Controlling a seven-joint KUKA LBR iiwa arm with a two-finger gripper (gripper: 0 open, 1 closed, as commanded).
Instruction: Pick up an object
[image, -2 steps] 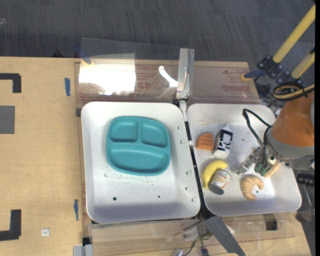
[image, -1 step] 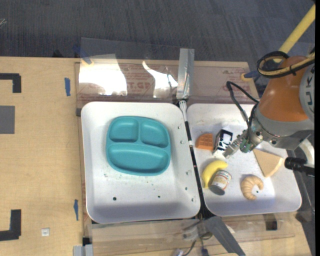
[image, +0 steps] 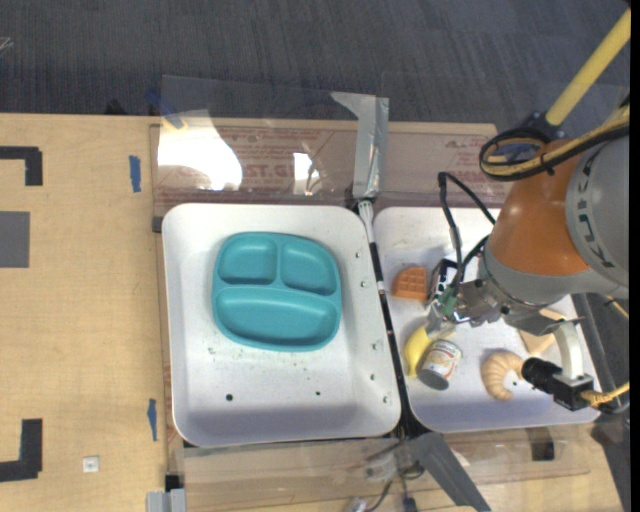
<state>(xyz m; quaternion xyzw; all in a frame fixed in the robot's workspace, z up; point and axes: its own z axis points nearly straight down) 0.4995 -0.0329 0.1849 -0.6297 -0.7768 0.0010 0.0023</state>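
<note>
The arm is reaching into the right bin (image: 400, 228) from the right, and its gripper (image: 447, 305) is hanging low over the cluster of small objects there. The pictures do not show whether anything is caught in it, and how the jaws are set cannot be told from this slanted view, since the wrist and its cables are covering most of the tool.

The candidates for picking are all lying close around the jaws. An orange waffle-like piece (image: 409, 283) is sitting just to the left of them and slightly farther up the bin. A yellow banana-shaped piece (image: 415, 349) is lying just below and left of them, and a small can (image: 440, 363) is resting on its side directly beneath, touching or nearly touching the yellow piece. A tan croissant (image: 499, 371) is lying below and to the right, a little apart from the can.

The teal divided plate (image: 276, 290) is sitting alone in the left bin (image: 180, 300), well away from the jaws.

As a judgement, the task is sitting at the approach or grasp stage: the arm is down among the objects, but every object appears to be resting on the bin floor, so securing one and lifting it clear are both still to come.
</note>
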